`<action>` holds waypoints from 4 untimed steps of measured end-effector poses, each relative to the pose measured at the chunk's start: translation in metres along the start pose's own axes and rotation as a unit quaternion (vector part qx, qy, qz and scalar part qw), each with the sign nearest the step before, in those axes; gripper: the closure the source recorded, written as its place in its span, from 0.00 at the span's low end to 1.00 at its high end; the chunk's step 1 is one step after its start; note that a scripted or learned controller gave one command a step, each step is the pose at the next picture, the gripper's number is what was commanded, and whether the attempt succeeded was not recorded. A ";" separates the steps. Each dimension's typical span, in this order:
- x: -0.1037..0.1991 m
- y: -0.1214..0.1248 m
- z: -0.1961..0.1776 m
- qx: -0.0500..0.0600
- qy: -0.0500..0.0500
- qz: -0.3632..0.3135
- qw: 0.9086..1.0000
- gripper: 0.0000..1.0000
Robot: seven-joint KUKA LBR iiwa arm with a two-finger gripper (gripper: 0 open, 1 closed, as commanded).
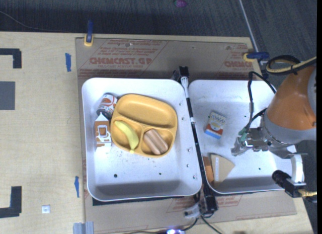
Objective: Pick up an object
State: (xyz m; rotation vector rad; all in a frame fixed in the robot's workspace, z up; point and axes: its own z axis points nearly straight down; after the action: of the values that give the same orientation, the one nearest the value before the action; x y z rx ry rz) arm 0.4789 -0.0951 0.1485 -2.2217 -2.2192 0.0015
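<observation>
Nothing is picked yet: the gripper (240, 145) hangs over the right bin (231, 91), between the carton (216, 124) and the wedge (221, 166); I cannot tell its grip state.

Things we see lying in the two bins

We see a yellow divided plate (146, 111) holding a banana (127, 134) and sausage (155, 142), a can (106, 105) and carton (102, 133) beside it; a small box (216, 124) and brown wedge (221, 166) lie right.

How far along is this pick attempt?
Done: the gripper is down inside the right bin. In hand: nothing visibly gripped; it sits between the small carton and the brown wedge. Left: grasp and lift an object. The yellow tray sits in the left bin.
</observation>
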 end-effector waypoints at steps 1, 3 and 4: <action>0.062 0.001 -0.036 -0.002 0.000 -0.001 1.000 1.00; 0.110 0.006 -0.036 -0.002 0.000 -0.001 1.000 0.00; 0.024 0.056 -0.036 -0.002 -0.001 0.000 1.000 0.00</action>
State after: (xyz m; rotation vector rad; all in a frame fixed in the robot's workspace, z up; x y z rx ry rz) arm 0.5351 -0.0713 0.1848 -2.2239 -2.2225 -0.0001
